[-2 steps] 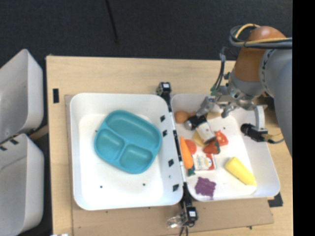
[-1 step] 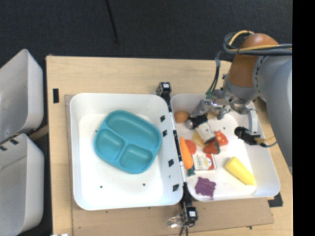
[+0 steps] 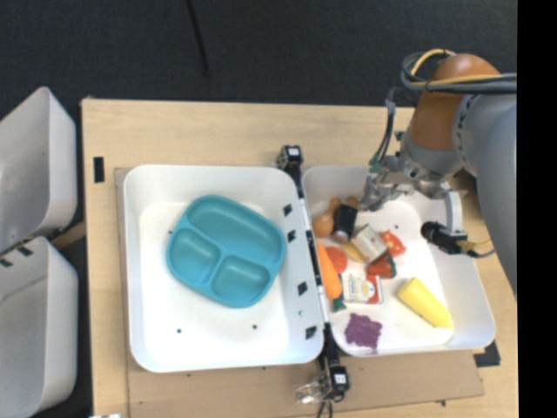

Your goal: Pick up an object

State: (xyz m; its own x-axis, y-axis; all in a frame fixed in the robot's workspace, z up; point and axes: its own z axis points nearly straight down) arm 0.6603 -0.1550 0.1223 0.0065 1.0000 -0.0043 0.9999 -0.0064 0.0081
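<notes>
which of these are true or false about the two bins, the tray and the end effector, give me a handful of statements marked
1. The blue divided tray lies in the left bin. True.
2. The yellow corn lies in the left bin. False: it lies in the right bin, near its right side.
3. The end effector is over the right bin's far end. True.
4. The purple grapes sit on the blue divided tray. False: they rest on the right bin's floor, at its near edge.
5. The orange carrot lies along the right bin's left side, by the divider between the bins. True.
</notes>
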